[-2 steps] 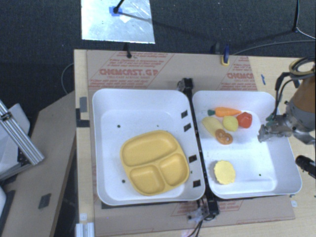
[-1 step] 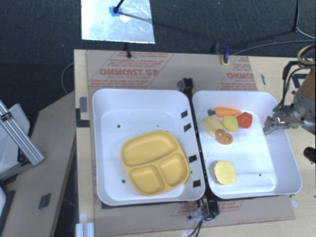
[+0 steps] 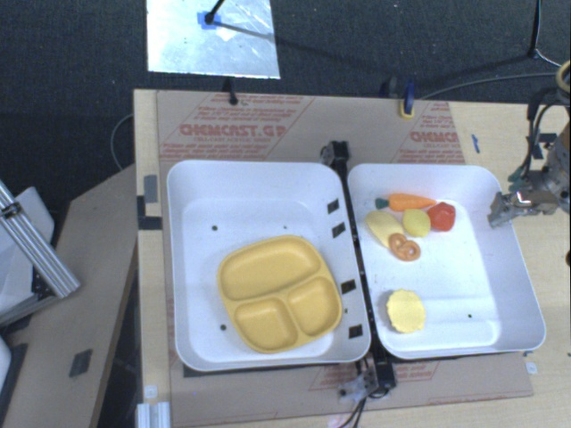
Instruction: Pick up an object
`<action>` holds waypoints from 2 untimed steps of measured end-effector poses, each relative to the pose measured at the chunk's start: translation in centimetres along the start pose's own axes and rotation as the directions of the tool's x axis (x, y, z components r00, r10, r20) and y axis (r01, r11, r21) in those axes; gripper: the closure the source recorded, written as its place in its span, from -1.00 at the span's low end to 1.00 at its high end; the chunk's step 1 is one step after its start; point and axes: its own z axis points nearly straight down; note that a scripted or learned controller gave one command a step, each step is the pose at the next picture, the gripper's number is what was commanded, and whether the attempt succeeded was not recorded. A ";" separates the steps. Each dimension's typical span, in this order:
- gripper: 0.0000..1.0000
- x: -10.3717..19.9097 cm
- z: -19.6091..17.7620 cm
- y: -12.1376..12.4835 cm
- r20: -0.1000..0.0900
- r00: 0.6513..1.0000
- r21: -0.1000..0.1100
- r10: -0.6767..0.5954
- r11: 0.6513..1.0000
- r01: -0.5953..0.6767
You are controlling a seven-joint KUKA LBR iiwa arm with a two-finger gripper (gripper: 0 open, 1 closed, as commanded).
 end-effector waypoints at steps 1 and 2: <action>1.00 5.6 -0.8 1.6 -0.004 1.000 0.003 -0.005 1.000 0.005; 1.00 10.8 -1.5 3.0 -0.004 1.000 0.003 -0.005 1.000 0.005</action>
